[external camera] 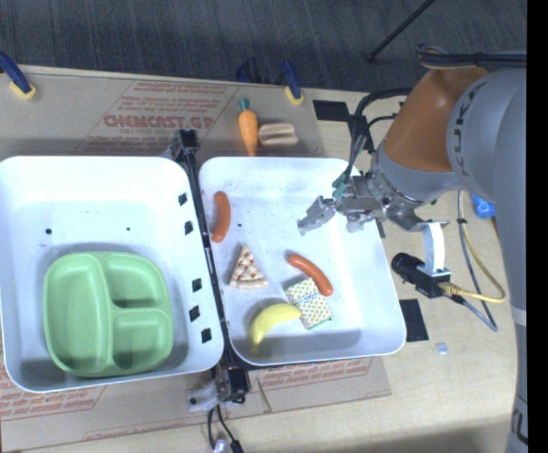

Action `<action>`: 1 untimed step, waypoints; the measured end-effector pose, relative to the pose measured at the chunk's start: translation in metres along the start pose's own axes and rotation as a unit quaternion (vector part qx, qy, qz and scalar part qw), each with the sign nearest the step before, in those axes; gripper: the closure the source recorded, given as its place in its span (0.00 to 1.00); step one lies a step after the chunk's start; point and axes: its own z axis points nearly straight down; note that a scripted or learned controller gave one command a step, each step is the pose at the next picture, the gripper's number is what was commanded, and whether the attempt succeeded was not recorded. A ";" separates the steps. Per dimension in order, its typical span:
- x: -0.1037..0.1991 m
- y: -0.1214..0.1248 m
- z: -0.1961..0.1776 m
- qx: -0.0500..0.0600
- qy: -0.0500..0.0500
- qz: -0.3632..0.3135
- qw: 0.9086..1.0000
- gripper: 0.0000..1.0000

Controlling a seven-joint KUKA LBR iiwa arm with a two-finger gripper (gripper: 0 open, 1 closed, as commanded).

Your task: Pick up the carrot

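Note:
The carrot (246, 128), orange with a green top, lies on the cardboard just behind the right bin (283, 170), outside both bins and next to a small bun-like toy (277, 136). My gripper (319, 213) hangs over the right bin's upper right part, down and to the right of the carrot and well apart from it. It looks open, with nothing between its fingers. The grey arm with its orange band (434, 125) reaches in from the right.
The right bin holds a sausage (221, 215), a pizza slice (247, 268), a second sausage (309, 273), a banana (274, 319) and a patterned block (311, 305). A green divided plate (110, 311) sits in the left bin (28, 187). Blue clamps (292, 81) grip the bench's far edge.

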 end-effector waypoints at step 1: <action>0.133 0.011 -0.008 0.000 0.000 0.007 1.000 0.00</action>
